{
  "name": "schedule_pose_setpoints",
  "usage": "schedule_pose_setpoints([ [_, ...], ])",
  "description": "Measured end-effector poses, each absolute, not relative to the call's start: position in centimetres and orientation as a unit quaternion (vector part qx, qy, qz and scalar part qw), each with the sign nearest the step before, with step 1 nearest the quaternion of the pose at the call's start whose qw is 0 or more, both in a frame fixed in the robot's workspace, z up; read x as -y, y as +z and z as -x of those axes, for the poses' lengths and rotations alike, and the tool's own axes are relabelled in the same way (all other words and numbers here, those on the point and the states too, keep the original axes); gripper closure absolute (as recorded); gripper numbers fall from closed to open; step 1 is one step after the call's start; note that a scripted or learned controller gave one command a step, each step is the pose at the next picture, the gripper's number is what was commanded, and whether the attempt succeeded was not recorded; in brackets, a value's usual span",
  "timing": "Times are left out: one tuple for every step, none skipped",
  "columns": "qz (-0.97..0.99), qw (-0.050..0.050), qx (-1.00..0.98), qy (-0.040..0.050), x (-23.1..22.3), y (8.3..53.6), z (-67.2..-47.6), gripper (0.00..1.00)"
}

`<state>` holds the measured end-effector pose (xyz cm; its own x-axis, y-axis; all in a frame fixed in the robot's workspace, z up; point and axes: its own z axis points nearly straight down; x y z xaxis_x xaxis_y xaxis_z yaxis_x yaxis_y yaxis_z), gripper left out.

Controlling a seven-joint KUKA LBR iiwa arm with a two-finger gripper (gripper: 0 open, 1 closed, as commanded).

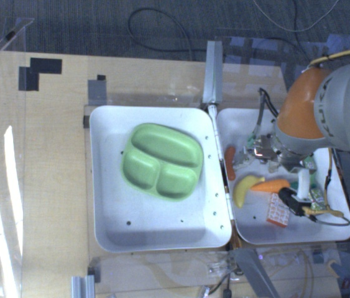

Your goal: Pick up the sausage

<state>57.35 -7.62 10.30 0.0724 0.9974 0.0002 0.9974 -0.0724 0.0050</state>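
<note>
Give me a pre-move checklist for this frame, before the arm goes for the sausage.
1. Sausage located: ok. The sausage lies in the right bin, close to its left wall.
2. Sausage free of clutter: ok. The banana lies just below it, apart from it.
3. Tool over the sausage: not ok. The tool sits to the right of it.
4. Tool open or shut: cannot tell; the wrist hides it.
5. Other items clear of the path: cannot tell. The carrot and a small red box lie under the arm.
6. Green tray out of the way: ok, it is in the left bin.
</note>
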Motion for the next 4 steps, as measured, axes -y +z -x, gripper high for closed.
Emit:
schedule_pose_setpoints([
  [-0.862, 0.000, -0.507, 0.0015, 2.4, 18.5, -48.7, 0.00],
  [-0.781, 0.002, -0.625, 0.0018, 1.7, 27.0, -54.0, 0.00],
  [-0.783, 0.000, -0.623, 0.0007, 1.8, 18.4, -55.8, 0.00],
  [-0.773, 0.001, -0.635, 0.0012, 7.1, 21.6, -57.8, 0.00],
])
